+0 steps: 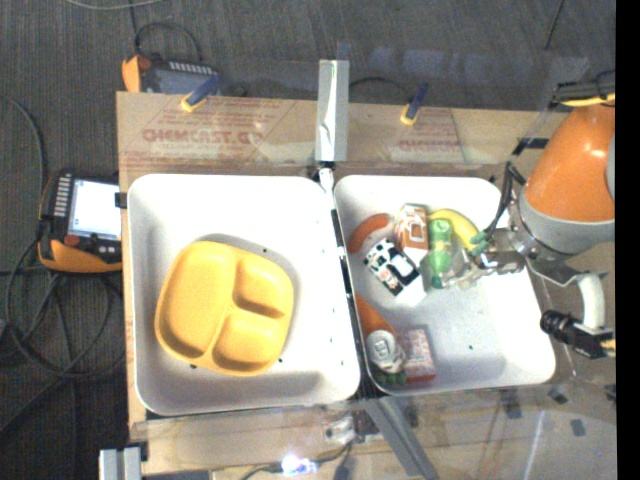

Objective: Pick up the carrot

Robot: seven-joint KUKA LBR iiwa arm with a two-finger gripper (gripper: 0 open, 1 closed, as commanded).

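the carrot (371, 317) lies in the right bin (500, 353), hard against its left wall, an orange shape just near of the black-and-white carton (392, 266) and just far of the can (381, 346). the hand (468, 264) hangs over the far right part of that bin, well apart from the carrot, close to the green bottle (437, 251) and the banana (455, 224); i cannot tell whether it is open or closed. a reddish sausage-like piece (366, 230) sits near the far left corner, and a small red packet (417, 353) rests beside the can. the left bin (150, 368) holds a yellow divided tray (226, 303). both bins sit on the desk (220, 133).
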